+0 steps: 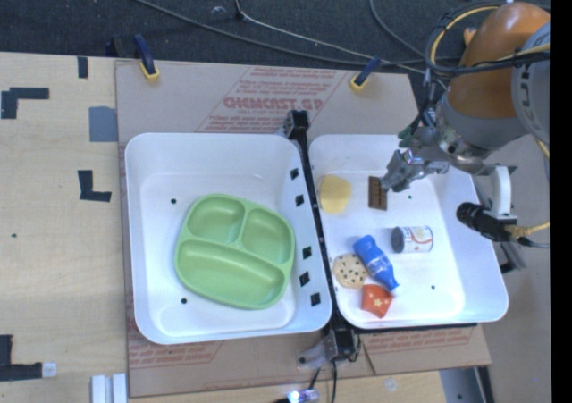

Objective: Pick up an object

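Camera view showed you the gripper [399,174] hovering just right of the brown bar [378,193]; its jaw state you couldn't tell.

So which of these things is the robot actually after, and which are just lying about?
Could be picked, all in the right bin:
brown bar nearest the pincer
yellow piece
small can
blue packet
cookie
red piece

Just lying about:
green divided plate in the left bin
blue clamps
cables

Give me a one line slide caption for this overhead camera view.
Gripper hovers by a brown bar in the right bin; green tray fills the left.
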